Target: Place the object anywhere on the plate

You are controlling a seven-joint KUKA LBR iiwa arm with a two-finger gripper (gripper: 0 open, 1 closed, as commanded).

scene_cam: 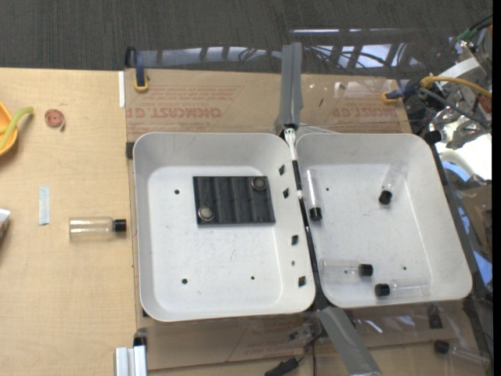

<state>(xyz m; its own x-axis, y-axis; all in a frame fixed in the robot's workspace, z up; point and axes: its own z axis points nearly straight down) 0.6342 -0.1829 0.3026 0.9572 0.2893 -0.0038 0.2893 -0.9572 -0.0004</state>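
Reading the camera view, I cannot tell how far the claw is open or what it has hold of. Right white bin (438, 210): four clear plastic vials with black caps lie loose, one against the inner wall (311, 194), one toward the far side (389, 185), two at the near edge (344, 270) (403, 289). Left white bin (156, 288): the dark ribbed rectangular plate (235, 202) carries two small round pieces (258, 183) (206, 213). No vial touches the plate.
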